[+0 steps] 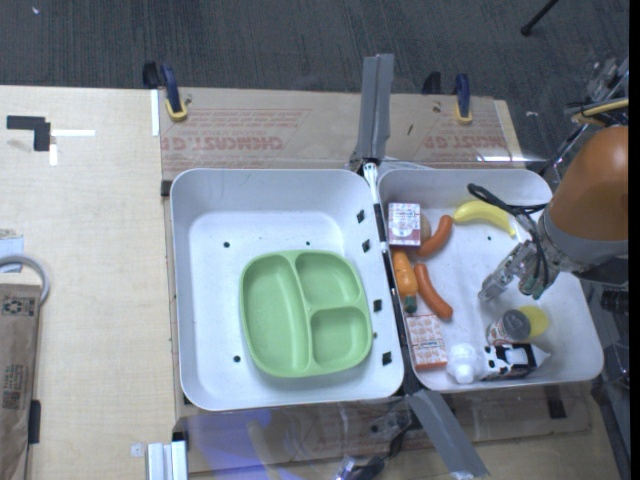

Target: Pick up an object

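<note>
The bench [90, 268] carries two white bins side by side. The left bin [200, 228] holds a green tray [305, 313] with three compartments, lying flat near the bin's middle. The right bin [570, 353] holds the small things. The arm [590, 193], with its orange band, reaches in from the right and hangs over that bin's right half. Its gripper [503, 283] points down and to the left, over bare bin floor in the middle of the bin; whether the jaws are spread or pressed together cannot be told, and nothing shows between them. A banana [485, 216] lies near the far wall, above and just left of the gripper. A red sausage [436, 235] lies tilted beside the banana's left end, and a second red sausage [433, 292] lies to the gripper's left, well apart from it. A carrot [404, 273] lies along the left wall between two small boxes: one box [404, 223] at the far end, another box [426, 340] at the near end. Just below the gripper a grey cap [515, 324] rests against a yellow piece [535, 320]. At the near wall sit a white ball [462, 363] and a black-and-white item [512, 359], just beside each other.
</note>
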`<state>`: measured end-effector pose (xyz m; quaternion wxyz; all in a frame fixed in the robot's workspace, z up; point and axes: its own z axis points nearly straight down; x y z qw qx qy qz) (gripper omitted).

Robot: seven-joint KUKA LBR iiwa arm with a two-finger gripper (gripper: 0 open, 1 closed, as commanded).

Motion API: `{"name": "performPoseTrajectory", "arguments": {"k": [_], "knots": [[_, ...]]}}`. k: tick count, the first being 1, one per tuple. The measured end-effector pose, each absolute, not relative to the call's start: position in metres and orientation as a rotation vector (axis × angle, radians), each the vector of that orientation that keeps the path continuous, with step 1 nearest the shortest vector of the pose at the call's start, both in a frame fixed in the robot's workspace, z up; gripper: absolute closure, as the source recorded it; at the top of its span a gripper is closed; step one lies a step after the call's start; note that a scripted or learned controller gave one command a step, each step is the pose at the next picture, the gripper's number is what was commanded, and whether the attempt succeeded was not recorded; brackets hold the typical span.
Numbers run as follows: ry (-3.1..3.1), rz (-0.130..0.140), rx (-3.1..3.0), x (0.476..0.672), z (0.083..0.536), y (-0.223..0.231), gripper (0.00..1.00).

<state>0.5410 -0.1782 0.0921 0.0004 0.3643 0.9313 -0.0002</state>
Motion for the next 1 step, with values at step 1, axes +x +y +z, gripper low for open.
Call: {"name": "performPoseTrajectory", "arguments": {"k": [1], "knots": [[2.906,0.001,1.186,0.644,0.0929,-0.0984,0.0]]}}
